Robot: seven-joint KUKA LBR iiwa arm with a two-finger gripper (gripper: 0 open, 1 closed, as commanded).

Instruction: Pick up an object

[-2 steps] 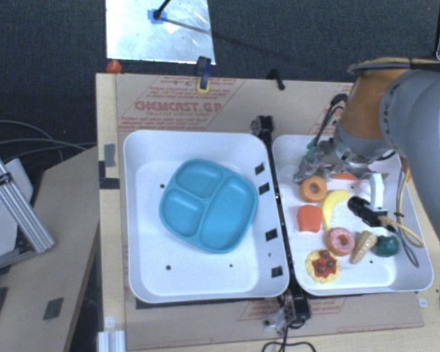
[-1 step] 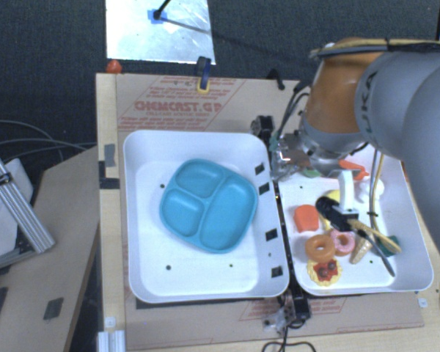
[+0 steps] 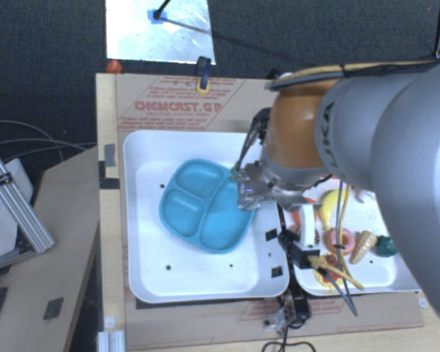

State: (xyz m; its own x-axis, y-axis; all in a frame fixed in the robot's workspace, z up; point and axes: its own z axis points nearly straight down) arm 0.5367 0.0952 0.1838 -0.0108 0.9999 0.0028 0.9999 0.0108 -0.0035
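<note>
Dark speckled flooring surrounds the tabletop (image 3: 110, 218), whose far part is covered by a cardboard sheet (image 3: 177, 103) printed with red lettering. Whether the fingers (image 3: 247, 195) are spread or closed cannot be told; they are hidden under the wrist, and nothing can be seen between them. They sit at the right rim of a blue plate (image 3: 202, 213), a divided dish with three compartments, which lies in the left bin (image 3: 150, 270) and fills much of its middle. Above the fingers the orange band (image 3: 297, 127) and the grey arm (image 3: 389, 138) reach in from the right and cover most of the right bin (image 3: 378, 273). In the part of that bin left showing lie small toy foods: a yellow piece (image 3: 328, 210), a pink ring (image 3: 344, 240), an ice-cream cone (image 3: 363, 244) and a dark green piece (image 3: 386, 246), all close together. Thin cables hang from the arm across the seam between the bins. Beyond the cardboard a shiny foil square (image 3: 161, 19) lies on the floor, and a yellow-and-blue clip (image 3: 203, 75) sits at the cardboard's far edge. At left stand slanted metal rails (image 3: 15, 204).
</note>
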